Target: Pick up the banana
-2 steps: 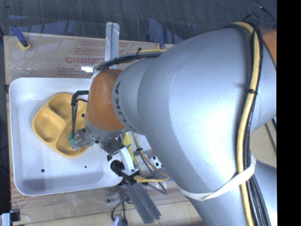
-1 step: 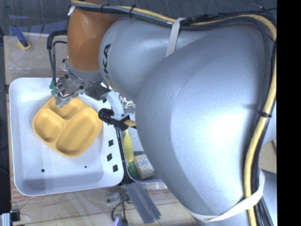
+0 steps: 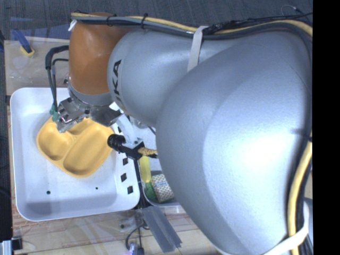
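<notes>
A slim yellow thing that looks like the banana (image 3: 144, 172) lies in the visible sliver of the right bin (image 3: 171, 205), close to its left wall. The arm hides most of that bin. My gripper (image 3: 65, 119) is over in the left bin (image 3: 32, 195), down at the upper edge of a large yellow two-lobed dish (image 3: 77, 149). It seems to touch the dish's rim. The gripper is well to the left of the banana, and nothing shows between its tips.
A beige and green patterned thing (image 3: 161, 187) lies right beside the banana. The grey arm (image 3: 228, 132) covers the right half of the view. A small blue and yellow item (image 3: 23, 43) lies on the bench behind the left bin.
</notes>
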Tool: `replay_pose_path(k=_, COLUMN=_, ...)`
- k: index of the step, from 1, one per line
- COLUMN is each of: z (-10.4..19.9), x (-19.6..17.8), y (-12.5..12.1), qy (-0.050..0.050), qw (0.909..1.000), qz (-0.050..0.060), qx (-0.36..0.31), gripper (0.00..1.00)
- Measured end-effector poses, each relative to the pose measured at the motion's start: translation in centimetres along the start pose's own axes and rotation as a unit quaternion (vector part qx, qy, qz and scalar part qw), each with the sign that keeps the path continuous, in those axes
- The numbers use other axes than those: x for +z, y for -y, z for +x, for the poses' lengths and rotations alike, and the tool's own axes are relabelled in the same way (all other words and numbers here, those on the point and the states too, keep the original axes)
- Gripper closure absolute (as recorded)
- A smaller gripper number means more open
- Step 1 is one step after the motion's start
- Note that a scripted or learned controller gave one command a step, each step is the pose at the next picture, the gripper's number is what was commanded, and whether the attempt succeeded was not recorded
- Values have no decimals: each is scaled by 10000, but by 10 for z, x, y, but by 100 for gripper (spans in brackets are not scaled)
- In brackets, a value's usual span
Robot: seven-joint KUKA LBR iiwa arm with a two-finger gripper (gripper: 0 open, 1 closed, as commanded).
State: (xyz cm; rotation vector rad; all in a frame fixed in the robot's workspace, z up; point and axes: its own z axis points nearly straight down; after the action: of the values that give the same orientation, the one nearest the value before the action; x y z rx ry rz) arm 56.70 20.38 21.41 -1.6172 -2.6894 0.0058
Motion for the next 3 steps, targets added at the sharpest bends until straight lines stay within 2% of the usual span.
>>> replay_pose_path(k=1, z=-60, x=83, y=-44, qy=4, qw=9998, qz=-3, qx=207, gripper=100)
replay_pose_path(k=2, z=-80, x=119, y=-48, qy=-1, qw=9984, qz=-2, qx=558, gripper=100)
replay_pose_path(k=3, z=-48, x=120, y=-76, qy=29, qw=9954, qz=24, qx=954, gripper=100)
